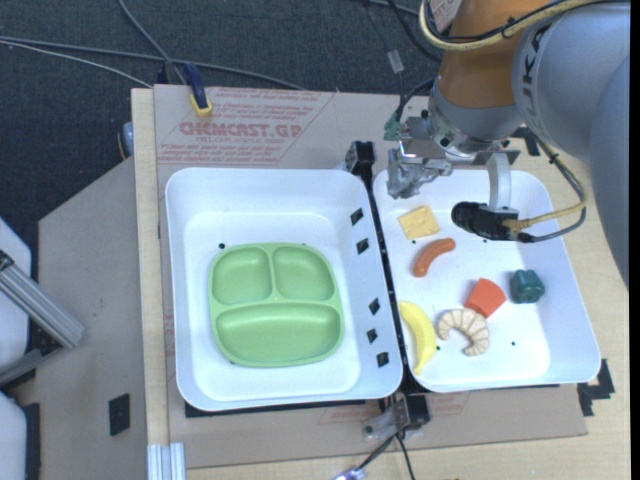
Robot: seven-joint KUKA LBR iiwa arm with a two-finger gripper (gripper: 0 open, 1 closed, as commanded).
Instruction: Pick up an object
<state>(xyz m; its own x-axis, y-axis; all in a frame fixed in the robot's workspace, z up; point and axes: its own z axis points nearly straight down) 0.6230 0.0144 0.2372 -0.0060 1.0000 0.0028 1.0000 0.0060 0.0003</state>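
The grey arm with its orange band reaches in from the upper right and hangs over the far end of the right bin. The cardboard-topped bench carries two shallow white plastic bins side by side. The left bin holds a pale green plastic tray with three compartments, lying flat near its middle. The right bin holds the small things. The metal two-finger tool points down at the bin's far left corner, just above a yellow square cheese-like slice; whether it is apart or together cannot be told, and nothing shows between its tips. A yellow toy banana lies against the left wall near the front, with a tan croissant-shaped toy just beside it. An orange-red sausage lies below the cheese slice. An orange-red wedge block sits near a dark green lumpy toy.
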